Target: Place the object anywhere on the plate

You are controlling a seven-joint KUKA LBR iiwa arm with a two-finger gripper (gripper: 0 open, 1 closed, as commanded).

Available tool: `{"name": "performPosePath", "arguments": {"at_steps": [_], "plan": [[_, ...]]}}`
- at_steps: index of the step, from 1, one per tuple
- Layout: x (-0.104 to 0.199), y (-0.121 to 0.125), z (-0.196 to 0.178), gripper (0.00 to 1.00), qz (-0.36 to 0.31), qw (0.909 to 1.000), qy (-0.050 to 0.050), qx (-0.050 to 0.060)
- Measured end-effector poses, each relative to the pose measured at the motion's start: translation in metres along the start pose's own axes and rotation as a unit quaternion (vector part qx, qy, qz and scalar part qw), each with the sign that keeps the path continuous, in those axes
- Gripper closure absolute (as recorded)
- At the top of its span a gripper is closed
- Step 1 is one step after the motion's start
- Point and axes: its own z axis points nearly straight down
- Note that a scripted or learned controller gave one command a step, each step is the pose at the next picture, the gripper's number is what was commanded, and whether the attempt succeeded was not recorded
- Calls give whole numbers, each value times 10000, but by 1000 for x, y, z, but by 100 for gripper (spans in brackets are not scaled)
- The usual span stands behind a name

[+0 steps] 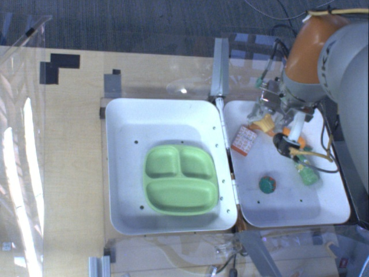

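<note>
gripper (270,115) working low at the right bin's (323,212) far end, jaw gap unreadable | yellow object (264,123) lying just under it, grasp unconfirmed | advising: confirm the pinch before lifting, clear the bin wall, carry left | green plate (181,179) sitting in left bin (124,154), any compartment works

One camera, fixed above my counter (69,172), looking down at a slant. Far edge of the counter lies toward the top of frame, with dark carpeted floor (144,10) beyond it. Both white bins sit within frame: the left bin (124,172) near centre, the right bin (323,209) toward the right side. My arm (328,45) enters from the right, large and close to the lens. Distance: moderate, whole bins visible.
</note>
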Motion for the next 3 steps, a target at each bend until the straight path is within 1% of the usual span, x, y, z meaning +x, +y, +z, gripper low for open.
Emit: {"name": "performPosePath", "arguments": {"at_steps": [1,2,3], "plan": [[43,-60,18,100,538,9985,5,20],[90,-95,18,100,918,9958,7,23],[89,-95,18,0,922,9957,7,22]]}}
